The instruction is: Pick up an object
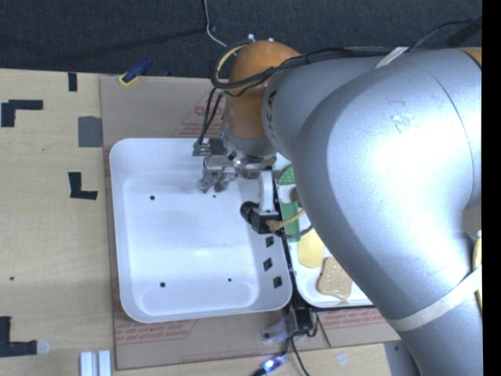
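While my end effector (215, 180) hangs narrow, holding nothing, near the left bin (125, 210)'s far edge, I risk grasping air.

glossy white plastic bin (129, 233) (smooth), satin grey arm (391, 178).

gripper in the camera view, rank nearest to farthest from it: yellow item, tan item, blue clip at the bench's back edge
From the gripper, over the left bin's upper part:
1. Yellow item, in the right bin, to the lower right.
2. Blue clip, up-left at the back edge; close to the yellow item's distance, so loosely ranked.
3. Tan item, below the yellow item.
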You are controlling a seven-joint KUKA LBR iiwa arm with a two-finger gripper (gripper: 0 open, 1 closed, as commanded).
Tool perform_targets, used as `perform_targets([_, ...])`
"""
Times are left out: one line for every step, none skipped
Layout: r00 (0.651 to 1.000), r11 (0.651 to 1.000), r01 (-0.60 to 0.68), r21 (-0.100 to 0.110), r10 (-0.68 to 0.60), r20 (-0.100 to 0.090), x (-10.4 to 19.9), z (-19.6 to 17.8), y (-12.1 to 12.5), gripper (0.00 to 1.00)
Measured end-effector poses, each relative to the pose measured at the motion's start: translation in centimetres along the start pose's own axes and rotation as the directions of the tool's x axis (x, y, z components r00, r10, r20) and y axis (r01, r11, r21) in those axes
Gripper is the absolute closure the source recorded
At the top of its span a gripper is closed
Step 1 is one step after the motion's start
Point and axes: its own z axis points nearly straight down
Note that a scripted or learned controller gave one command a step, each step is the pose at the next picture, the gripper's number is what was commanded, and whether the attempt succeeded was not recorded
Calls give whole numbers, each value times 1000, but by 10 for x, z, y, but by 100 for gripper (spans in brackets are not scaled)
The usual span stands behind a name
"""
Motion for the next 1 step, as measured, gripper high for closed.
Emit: perform_targets([1000, 1000, -5, 3, 5, 2, -5, -13, -1, 100])
